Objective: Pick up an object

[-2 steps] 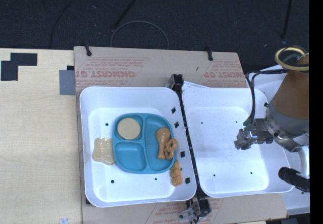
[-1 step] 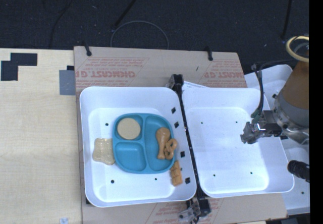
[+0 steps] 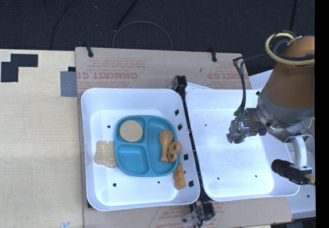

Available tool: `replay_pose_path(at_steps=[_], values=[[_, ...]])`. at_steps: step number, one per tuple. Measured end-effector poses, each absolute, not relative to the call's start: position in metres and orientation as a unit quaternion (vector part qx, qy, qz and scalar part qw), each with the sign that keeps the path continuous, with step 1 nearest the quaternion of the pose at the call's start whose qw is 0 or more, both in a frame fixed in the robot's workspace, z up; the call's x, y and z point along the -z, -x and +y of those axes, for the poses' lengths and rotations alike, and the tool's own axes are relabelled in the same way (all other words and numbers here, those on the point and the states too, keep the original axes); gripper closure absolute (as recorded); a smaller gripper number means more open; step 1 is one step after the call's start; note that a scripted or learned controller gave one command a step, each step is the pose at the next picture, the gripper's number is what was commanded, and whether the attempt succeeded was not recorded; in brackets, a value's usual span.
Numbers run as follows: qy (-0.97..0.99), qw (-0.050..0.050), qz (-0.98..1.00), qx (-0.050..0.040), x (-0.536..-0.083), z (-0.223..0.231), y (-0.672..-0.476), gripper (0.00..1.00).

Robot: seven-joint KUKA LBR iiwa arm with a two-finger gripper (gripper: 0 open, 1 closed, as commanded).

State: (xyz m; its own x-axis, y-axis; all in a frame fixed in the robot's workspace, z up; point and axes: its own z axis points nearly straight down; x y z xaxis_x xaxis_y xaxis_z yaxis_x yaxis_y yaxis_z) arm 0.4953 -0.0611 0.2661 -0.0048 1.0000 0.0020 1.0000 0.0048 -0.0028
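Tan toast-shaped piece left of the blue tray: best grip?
Come straight down on the toast piece and pinch across its narrow width, left-right. It lies flat on the left bin's floor; its right edge sits against the blue tray, so that finger has little room.

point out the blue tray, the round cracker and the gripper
blue tray (image 3: pixel 134 162): camera view, bare lower-left compartment
round cracker (image 3: pixel 130 130): camera view, its middle
gripper (image 3: pixel 237 133): camera view, its tip over the right bin

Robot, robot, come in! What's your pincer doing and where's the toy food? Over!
Pincer over right bin, nothing seen in it. Toy food on blue tray, left bin. Bin divider between pincer and tray.
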Motion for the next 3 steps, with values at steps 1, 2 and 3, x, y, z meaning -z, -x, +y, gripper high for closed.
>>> replay_pose_path(at_steps=[1,2,3], values=[[0.706,0.002,-0.708,-0.0008,-0.263,-0.017,-0.498,1.00],[0.706,0.003,-0.708,-0.0020,-0.245,0.026,-0.501,1.00],[0.705,0.002,-0.709,-0.0009,-0.242,0.083,-0.514,1.00]])
